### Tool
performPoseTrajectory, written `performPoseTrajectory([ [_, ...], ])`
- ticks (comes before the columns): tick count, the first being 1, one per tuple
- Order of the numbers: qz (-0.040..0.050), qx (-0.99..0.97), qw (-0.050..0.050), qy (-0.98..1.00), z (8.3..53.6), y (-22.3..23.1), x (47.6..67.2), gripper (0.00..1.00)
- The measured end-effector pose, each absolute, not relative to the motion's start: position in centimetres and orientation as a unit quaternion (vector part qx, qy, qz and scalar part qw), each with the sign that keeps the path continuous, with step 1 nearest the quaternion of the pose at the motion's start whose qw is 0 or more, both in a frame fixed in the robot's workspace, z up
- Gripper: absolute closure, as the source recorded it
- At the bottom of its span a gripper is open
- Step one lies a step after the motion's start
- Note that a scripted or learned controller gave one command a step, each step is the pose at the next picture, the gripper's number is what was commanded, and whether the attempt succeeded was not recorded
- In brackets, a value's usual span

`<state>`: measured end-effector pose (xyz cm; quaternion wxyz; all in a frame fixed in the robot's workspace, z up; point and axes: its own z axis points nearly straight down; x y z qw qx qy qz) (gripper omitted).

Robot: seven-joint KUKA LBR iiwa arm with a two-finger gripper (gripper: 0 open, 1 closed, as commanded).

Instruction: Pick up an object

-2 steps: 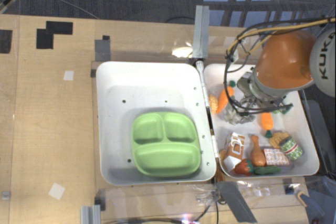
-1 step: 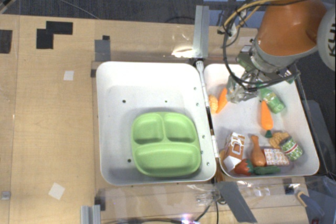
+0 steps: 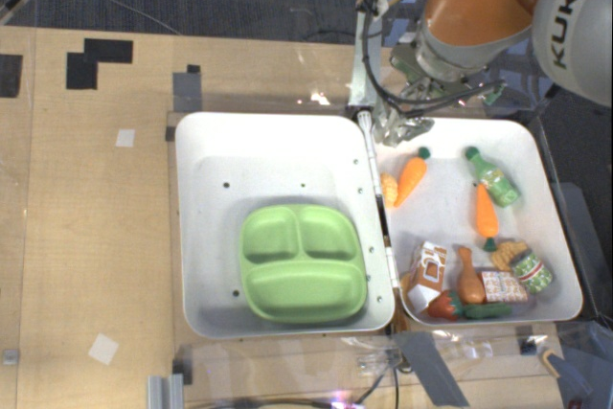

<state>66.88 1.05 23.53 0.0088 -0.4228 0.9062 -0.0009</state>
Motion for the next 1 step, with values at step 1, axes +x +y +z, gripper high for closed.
performPoseTrajectory([
  [1, -0.0018, -0.420, 0.013, 0.907, 24.78, 0.79, 67.06, 1.00],
])
